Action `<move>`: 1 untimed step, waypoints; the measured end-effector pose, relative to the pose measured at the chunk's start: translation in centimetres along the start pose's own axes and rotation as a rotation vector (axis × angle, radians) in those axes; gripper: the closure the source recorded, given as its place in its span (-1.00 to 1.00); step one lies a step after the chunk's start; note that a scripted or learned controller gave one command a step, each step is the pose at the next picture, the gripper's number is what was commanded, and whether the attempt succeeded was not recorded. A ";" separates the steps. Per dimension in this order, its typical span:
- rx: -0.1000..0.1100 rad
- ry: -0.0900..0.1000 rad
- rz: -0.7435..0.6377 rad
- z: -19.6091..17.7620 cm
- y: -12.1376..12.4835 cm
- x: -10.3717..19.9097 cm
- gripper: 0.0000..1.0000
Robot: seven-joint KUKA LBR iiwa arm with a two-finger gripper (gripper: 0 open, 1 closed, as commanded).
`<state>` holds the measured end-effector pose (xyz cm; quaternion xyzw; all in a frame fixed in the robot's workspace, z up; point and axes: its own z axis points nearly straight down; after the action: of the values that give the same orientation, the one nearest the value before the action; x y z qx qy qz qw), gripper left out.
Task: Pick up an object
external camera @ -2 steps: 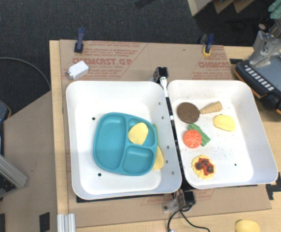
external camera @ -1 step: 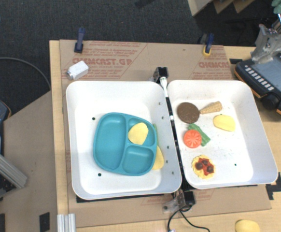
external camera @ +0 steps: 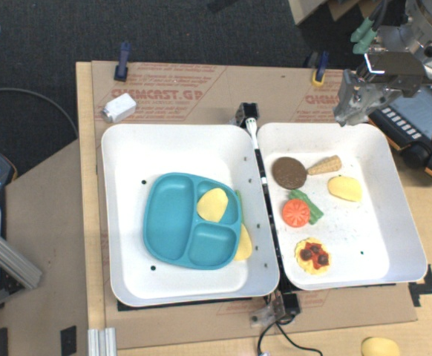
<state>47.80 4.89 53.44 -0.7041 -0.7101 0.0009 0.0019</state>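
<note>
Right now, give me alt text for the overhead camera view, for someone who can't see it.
A robot arm's gripper hovers over the top edge of the right white bin, which holds a chocolate ice cream cone, a tomato, a small pizza and a yellow piece. The left white bin holds a teal divided plate with a yellow piece on it.

A single fixed camera sits above the worktop [external camera: 201, 87] and looks down at a slant, far enough off to take in both white bins whole. The left bin [external camera: 123, 199] and the right bin [external camera: 379, 236] lie side by side across the middle of the view. Dark floor [external camera: 53, 21] fills the top, and the arm [external camera: 413, 35] enters at the upper right.
</note>
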 end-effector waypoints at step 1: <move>0.011 -0.003 0.007 13.0 0.1 1.8 1.00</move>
<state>47.81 6.72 40.46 -0.7064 -0.7077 0.0061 0.0047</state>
